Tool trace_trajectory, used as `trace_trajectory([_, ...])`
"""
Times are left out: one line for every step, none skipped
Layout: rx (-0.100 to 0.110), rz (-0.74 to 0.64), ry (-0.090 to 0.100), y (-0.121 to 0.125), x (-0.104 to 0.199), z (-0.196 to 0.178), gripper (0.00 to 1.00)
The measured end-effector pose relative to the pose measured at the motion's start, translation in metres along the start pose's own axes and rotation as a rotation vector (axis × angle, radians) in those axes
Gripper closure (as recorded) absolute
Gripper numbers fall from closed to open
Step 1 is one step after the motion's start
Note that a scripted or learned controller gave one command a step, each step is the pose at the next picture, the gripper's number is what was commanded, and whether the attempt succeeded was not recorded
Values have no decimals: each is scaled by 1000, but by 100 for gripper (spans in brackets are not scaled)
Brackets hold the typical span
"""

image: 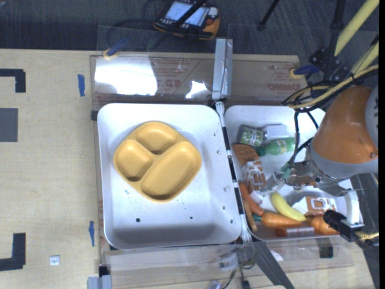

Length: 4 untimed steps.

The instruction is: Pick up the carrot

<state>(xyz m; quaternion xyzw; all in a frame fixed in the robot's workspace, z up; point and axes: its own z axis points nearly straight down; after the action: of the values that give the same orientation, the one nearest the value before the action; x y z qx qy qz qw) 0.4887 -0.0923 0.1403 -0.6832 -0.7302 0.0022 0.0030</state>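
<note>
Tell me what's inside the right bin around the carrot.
The right bin holds the carrot near its front wall, a banana just behind it, a green bottle and small packets. The arm covers the bin's right part, so anything there is hidden.

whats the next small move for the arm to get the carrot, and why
Probably shift the gripper toward the bin's near edge and lower it. The carrot lies along the right bin's front wall, just past the banana, while the gripper hangs above the packets further back, not over the carrot.
</note>
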Motion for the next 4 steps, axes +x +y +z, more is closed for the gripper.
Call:
trace_trajectory([-3, 94, 5, -9, -6, 16, 0])
trace_trajectory([-2, 219, -1, 58, -64, -7, 0])
trace_trajectory([-11, 641, 1, 4, -38, 55, 0])
trace_trajectory([-9, 643, 0, 3, -39, 48, 100])
